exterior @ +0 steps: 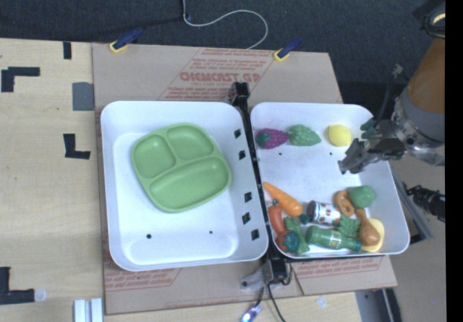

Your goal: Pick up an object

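Reaching into the heaped toys (325, 226), your gripper (356, 157), fingers' state unclear, risks pinching two, or knocking one aside.

plate (182, 167) in l bin (116, 190)

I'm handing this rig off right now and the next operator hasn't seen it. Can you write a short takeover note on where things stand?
Claw: above the right bin, near its right side, with nothing visibly between its fingers. Whether it is open or shut is not clear from this angle.
Things: the right bin holds a yellow lemon, a green leafy piece and a purple piece along the top; a carrot and a heap of toy food sit at the bottom. The left bin holds a green divided plate.
Done: nothing lifted yet.
Left: choose an object, close on it, lift it.
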`<state>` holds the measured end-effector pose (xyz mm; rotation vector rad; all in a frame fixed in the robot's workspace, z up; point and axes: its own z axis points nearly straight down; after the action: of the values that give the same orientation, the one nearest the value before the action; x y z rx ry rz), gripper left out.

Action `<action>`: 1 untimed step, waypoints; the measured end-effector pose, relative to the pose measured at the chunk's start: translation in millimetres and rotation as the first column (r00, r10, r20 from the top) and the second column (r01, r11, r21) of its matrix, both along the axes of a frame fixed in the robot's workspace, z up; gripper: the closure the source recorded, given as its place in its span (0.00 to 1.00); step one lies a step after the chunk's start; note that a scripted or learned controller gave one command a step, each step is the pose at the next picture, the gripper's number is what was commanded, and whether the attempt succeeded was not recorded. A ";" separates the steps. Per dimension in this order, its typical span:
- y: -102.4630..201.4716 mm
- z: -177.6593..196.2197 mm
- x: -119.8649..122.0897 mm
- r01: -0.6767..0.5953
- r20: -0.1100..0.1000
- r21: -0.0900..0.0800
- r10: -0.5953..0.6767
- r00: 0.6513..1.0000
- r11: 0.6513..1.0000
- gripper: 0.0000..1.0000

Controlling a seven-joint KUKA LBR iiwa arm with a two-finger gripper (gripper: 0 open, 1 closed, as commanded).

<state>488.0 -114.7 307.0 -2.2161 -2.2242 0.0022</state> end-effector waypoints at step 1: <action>67.6 31.6 26.2 -0.007 0.005 0.001 0.006 1.000 1.000 1.00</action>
<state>514.2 -47.1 338.6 -2.2106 -2.2331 -0.0043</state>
